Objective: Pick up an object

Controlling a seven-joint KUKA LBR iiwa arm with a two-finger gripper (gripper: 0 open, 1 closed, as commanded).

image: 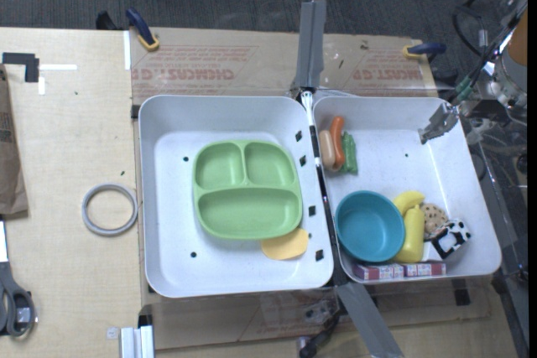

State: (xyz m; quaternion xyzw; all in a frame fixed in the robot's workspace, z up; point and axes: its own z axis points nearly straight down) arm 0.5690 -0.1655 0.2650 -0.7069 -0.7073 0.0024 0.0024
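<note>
The camera view shows two white bins side by side on the bench. I take the blue bowl (370,226) in the right bin (394,126) as the landmark for all places.

Just to the right of the bowl lies a yellow banana (412,229), touching its rim. Further right of the banana is a cookie (434,218), and beside it a small black and white toy (451,238), maybe a cow, but it is too small to tell. Below the bowl, along the front wall of the bin, lies a flat box (399,270) with pink and white print. Above the bowl and a little to the left is a toy hot dog (333,144), with something green (348,154) just beside it.

The gripper (438,123) is well above the bowl and to the right, over the far right corner of the same bin. It is apart from every object, and nothing is seen between its tips. The arm itself enters from the right edge.

To the left of the bowl, in the left bin (159,205), rests a green plate (247,189) with three compartments. A flat yellow piece (286,246) lies at the plate's lower right edge, partly under it. Far left of the bowl, on the wooden table (67,138), lies a grey ring (110,208).
</note>
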